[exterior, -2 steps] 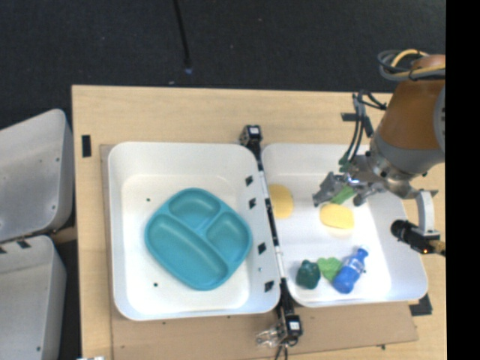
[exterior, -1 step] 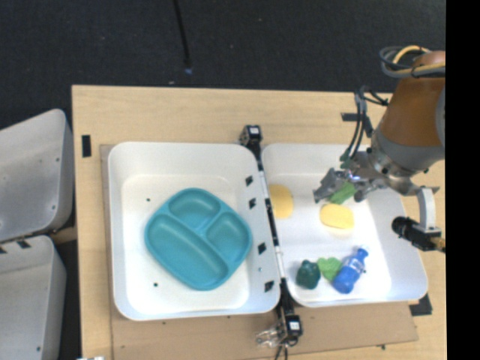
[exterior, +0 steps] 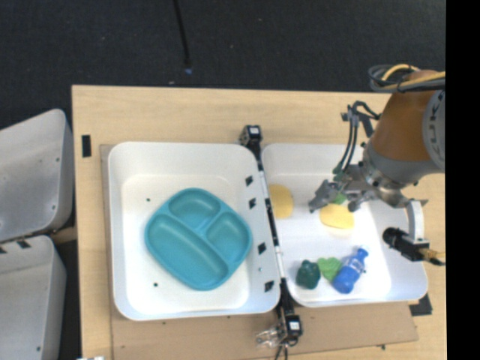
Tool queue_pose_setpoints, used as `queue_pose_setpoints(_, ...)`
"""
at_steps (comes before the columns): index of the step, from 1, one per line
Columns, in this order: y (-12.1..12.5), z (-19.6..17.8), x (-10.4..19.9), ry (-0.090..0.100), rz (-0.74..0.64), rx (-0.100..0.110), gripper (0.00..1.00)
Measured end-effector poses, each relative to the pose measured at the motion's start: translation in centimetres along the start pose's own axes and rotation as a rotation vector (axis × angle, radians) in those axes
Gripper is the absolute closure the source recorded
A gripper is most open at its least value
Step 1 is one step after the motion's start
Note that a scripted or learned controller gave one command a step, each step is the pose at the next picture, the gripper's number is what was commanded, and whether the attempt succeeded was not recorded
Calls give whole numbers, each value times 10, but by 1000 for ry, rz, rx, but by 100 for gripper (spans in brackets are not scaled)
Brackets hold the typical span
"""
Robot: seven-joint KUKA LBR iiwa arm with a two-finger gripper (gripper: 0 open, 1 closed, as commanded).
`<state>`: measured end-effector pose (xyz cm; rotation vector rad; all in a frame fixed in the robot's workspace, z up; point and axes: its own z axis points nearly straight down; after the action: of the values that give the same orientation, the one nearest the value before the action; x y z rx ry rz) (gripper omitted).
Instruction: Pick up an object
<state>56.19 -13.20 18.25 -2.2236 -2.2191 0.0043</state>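
My gripper hangs low over the right bin, its dark fingers spread open just above and to the left of a yellow lemon-shaped piece. Something small and green shows between the fingers, but I cannot tell whether it is held. A pale yellow round piece lies at the bin's left wall. Along the front of the bin sit a dark green object, a light green object and a blue bottle.
The left bin bears a teal divided plate. A ridge with black clips separates the two bins. The arm's orange and grey wrist looms over the right bin's far right side.
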Motion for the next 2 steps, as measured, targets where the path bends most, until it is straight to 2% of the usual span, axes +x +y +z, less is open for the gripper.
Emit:
queue_pose_setpoints(1, -1, 63, -3, 1, 1, 2, 0)
queue_pose_setpoints(2, 0, 80, -5, 0, 3, -4, 0)
